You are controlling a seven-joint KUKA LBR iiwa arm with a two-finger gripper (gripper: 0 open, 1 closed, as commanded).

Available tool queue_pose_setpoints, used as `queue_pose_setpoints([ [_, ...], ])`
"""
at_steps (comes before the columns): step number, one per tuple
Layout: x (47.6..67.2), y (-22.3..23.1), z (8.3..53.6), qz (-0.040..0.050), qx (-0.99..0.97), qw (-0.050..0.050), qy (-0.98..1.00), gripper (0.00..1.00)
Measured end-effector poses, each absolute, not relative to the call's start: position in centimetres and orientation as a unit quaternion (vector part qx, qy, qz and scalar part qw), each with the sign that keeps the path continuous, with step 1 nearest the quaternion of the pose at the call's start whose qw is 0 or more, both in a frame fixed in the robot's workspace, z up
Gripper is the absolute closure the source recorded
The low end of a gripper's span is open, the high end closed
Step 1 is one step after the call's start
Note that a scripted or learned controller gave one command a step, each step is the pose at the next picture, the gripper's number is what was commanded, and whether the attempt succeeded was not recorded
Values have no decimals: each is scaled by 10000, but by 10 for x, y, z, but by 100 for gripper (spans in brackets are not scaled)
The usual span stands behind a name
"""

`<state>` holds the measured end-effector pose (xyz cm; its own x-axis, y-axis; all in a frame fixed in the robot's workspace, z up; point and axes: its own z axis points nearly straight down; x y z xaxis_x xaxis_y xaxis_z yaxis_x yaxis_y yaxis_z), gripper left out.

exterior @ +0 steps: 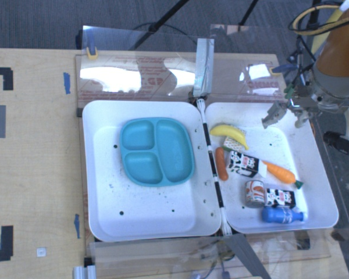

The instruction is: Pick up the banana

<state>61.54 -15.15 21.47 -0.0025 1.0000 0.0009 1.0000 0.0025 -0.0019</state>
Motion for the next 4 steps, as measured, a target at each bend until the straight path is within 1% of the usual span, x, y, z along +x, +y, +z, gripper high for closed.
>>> queue_pose_setpoints([
  [1,667,-102,124,-1,-7398,-1,-6729,0],
  [2,667,-89,186,-1,-7559,-10,-6547,0],
  [3,636,-106,96,-69,-6756,-60,-7372,0],
  [4,597,-95,97,-66,-5215,-120,-8531,0],
])
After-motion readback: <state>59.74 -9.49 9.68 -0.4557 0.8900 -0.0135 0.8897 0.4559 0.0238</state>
